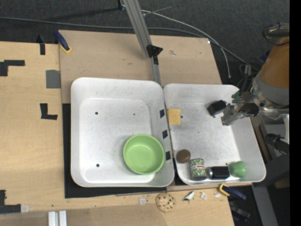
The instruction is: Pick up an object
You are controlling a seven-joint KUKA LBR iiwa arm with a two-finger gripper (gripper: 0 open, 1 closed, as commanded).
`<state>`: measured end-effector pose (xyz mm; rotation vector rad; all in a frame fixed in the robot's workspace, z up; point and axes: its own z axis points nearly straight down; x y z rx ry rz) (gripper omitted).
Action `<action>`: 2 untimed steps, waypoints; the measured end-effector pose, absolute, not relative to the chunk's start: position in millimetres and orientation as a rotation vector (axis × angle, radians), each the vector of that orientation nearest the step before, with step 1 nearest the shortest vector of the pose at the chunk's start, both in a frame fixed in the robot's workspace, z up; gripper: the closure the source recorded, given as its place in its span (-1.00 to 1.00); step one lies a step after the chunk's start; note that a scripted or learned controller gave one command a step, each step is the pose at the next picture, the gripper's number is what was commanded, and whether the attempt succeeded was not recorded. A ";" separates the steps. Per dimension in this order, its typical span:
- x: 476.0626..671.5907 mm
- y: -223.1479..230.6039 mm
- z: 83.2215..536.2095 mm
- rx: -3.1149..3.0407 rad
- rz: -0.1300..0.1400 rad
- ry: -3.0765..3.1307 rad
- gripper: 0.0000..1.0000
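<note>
Camera view: gripper [225, 113] over the right bin [244, 147], upper right part; jaws' state cannot be told, nothing seen held. Pick not yet done: can [197, 168], brown disc [183, 155], yellow block [174, 116] lie in that bin; green bowl [143, 154] in left bin [89, 91].

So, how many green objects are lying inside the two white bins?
3. A green bowl sits in the left bin, at its near right corner. In the right bin, a small green-labelled can and a green ball-like object lie along the near edge. None looks hidden.
</note>
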<state>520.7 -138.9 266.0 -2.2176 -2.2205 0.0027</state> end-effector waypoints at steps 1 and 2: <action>520.7 -138.9 265.9 -2.218 0.003 -2.221 -1.00; 521.2 -135.1 220.0 -2.215 0.010 -2.217 -1.00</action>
